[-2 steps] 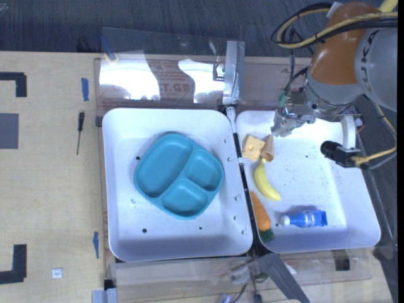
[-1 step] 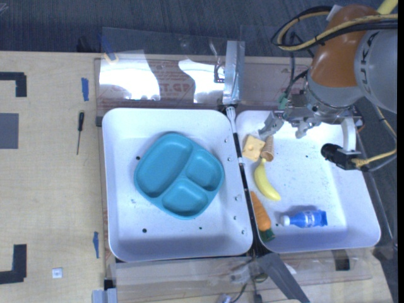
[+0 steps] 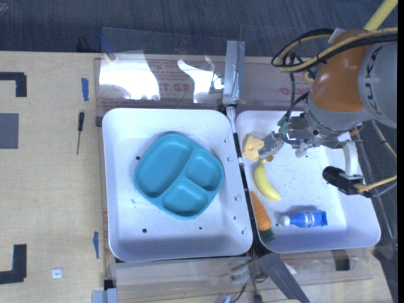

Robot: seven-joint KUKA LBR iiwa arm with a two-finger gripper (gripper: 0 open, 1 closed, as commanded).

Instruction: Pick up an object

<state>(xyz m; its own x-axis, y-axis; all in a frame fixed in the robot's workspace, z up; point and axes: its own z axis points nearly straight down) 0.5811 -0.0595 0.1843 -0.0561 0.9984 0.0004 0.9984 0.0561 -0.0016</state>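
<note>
A wooden table [image 3: 44,188] seen from above at a slant carries two shallow white bins side by side. Nearest the viewer, in the right bin [image 3: 360,232], a small bottle [image 3: 305,219] with a blue label lies on its side along the front wall. To its left, against the wall between the bins, lies a carrot [image 3: 260,212], its green end toward the front. Just beyond it a banana [image 3: 266,183] lies apart from the carrot, and farther back sits a pale yellow block [image 3: 252,148], perhaps a cheese wedge. The left bin [image 3: 120,137] holds a blue plate [image 3: 179,175] with three compartments, lying tilted. The grey arm with its orange band [image 3: 338,84] reaches in from the right. Its gripper [image 3: 273,148] hangs low over the back of the right bin, just beside the yellow block; it is small and partly hidden, so its state cannot be made out. Behind the bins lies glaring clear plastic [image 3: 158,77].
</note>
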